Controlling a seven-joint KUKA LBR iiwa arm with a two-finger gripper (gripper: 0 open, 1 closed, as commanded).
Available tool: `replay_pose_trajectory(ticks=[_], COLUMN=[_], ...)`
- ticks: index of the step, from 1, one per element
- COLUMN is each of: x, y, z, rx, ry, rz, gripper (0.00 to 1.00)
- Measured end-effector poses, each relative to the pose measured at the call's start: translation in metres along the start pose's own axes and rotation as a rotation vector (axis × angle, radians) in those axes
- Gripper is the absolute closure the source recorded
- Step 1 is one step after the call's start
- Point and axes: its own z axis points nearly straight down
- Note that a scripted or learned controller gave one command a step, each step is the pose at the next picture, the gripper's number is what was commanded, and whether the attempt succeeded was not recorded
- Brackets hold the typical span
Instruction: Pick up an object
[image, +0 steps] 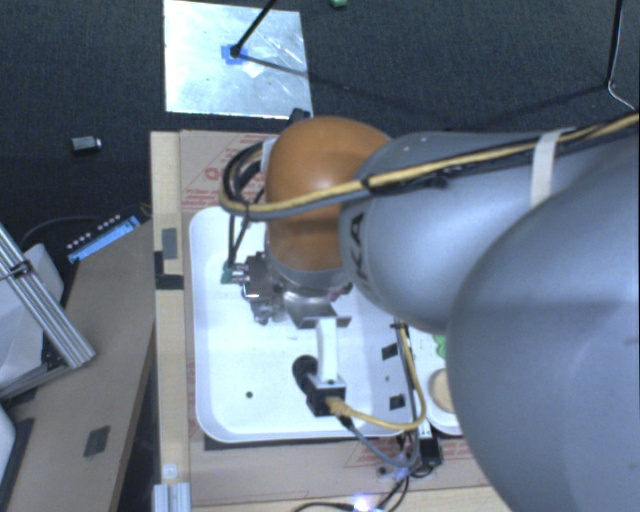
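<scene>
A small roll of tape (441, 389), lying flat with its round face up, sits in the right bin (447, 425), mostly hidden behind the arm (480, 250); its long axis cannot be told. The grey arm reaches in from the right and bends down over the left bin (225, 380), its orange band (310, 190) uppermost. The jaws (262, 300) hang low over that bin's floor; whether they are open or hold anything cannot be told. Both bins rest on the bench (100, 330).
</scene>
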Motion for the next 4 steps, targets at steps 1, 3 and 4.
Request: replay_pose_trajectory(ticks=[1, 3, 4], x=[-0.003, -0.002, -0.004], y=[-0.023, -0.022, 0.038], z=[0.012, -0.261, -0.28], rx=[0.002, -0.019, -0.008], ry=[-0.003, 0.008, -0.001], rz=[0.007, 0.002, 0.009], gripper=[1.0, 1.0, 1.0])
